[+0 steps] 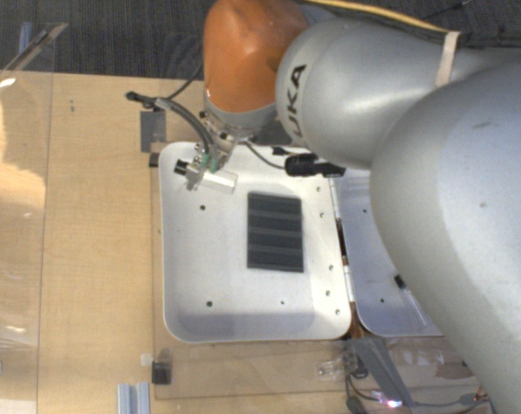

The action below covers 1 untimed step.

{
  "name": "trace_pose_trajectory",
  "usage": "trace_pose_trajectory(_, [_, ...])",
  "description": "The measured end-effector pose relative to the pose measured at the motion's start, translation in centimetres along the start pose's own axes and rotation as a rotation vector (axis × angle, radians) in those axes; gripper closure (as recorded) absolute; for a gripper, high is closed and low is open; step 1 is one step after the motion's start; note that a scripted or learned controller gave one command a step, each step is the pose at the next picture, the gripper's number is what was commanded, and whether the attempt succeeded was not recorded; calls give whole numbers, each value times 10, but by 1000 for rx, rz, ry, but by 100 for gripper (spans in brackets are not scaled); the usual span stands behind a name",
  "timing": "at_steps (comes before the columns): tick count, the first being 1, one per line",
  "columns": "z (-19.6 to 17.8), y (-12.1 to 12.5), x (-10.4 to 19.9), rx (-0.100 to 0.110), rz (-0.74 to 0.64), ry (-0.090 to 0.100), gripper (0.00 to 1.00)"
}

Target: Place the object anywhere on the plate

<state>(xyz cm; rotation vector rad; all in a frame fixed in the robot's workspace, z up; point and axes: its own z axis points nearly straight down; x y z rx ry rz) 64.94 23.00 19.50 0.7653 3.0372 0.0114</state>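
A dark grey ribbed rectangular plate (275, 231) lies flat in the middle of the left white bin (191, 309). My gripper (202, 169) hangs over the bin's far left corner, up and left of the plate and apart from it. A small pale whitish piece (220, 180) sits right at the gripper's tip. I cannot tell whether it is held or is part of the tool. The orange band and the grey arm (373, 84) hide the bin's far edge.
The right white bin (373, 266) is mostly hidden under the arm, with a small dark item (399, 280) showing in it. Wooden bench (71, 231) spreads to the left. A black bracket (152, 132) stands at the left bin's far corner.
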Motion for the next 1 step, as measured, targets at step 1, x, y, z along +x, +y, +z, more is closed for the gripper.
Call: trace_pose_trajectory(1, [-53,9,-5,2,329,1,100])
